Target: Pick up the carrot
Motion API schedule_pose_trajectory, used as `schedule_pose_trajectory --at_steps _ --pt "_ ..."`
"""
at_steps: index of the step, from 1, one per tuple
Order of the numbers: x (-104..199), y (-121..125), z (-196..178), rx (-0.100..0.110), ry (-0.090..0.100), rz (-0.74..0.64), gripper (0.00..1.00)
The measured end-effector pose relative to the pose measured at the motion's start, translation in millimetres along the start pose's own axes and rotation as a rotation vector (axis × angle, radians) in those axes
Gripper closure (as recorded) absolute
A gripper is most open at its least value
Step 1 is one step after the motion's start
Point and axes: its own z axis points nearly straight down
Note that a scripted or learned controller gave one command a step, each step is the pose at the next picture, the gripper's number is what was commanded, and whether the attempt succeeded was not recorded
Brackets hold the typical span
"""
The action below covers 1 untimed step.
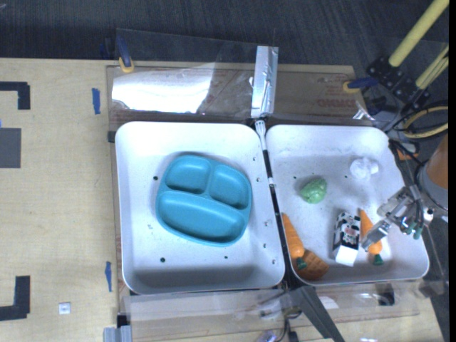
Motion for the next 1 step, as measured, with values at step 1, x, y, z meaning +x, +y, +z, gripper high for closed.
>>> schedule_pose_trajectory --at_steps 1 --pt "-35.1 10.9 40.9 -0.002 -0.003 0.051 0.0"
